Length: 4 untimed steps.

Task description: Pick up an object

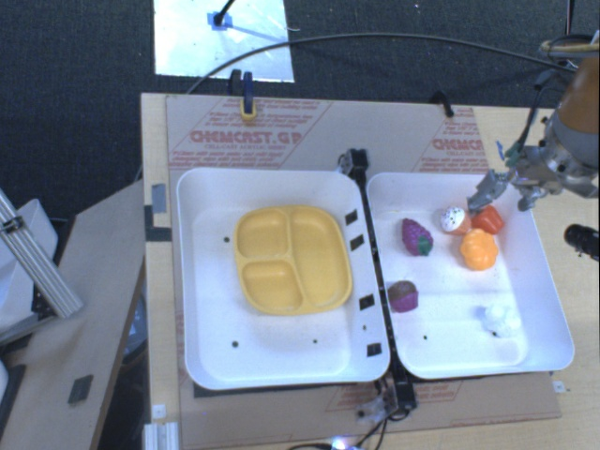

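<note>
The counter (281, 120) carries two shallow white plastic bins set side by side, joined along a dark central seam. The left bin (202, 279) holds a yellow plastic divided plate (291, 258) with three compartments, lying flat near the middle of the bin floor. The right bin (534, 289) holds several small items. A purple toy with a green tip (415, 236) lies in the upper left part of that bin, and a rounded dark purple-brown toy (403, 295) lies below it, close to the seam. A small white speckled ball (454, 219) sits toward the upper middle, just beside a red-orange toy (488, 220) on its right. A round orange toy fruit (478, 249) rests directly below the red-orange toy, touching or nearly touching it. A small white crumpled object (498, 319) lies well apart from these, toward the lower right of the bin. The grey arm (574, 129) enters from the right edge, and its claw (487, 195) hangs over the upper part of the right bin, its tip just above the speckled ball and the red-orange toy. Whether the tip touches either item cannot be determined. No item is seen between its fingers; whether the claw is released or clenched cannot be told from this angle. A blue-handled clamp (247, 94) grips the far edge of the counter, and a black cable (375, 37) arcs across the dark floor beyond it.
</note>
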Available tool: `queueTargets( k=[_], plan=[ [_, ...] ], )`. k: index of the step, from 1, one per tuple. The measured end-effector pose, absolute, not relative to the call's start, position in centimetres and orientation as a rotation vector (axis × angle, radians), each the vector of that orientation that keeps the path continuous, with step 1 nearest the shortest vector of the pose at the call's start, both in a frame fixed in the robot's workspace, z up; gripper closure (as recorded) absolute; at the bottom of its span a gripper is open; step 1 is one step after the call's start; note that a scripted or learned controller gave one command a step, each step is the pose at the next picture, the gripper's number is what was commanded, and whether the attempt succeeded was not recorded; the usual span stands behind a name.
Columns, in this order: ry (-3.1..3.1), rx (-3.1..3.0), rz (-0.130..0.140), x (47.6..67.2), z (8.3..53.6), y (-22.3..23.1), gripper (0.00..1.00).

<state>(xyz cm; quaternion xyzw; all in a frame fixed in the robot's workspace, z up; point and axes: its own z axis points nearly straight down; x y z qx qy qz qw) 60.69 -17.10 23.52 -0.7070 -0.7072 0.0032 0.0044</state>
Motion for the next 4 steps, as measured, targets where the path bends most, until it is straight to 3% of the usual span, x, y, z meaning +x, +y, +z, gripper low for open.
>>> queueTargets(
  k=[1,3,4],
  plan=[
    [-2.226,-2.219,-0.001,60.9,24.3,-17.1,0.00],
    [-2.229,-2.213,0.001,62.3,15.3,-16.2,0.00],
    [-2.224,-2.220,0.000,61.8,9.6,-16.9,0.00]
  ],
)
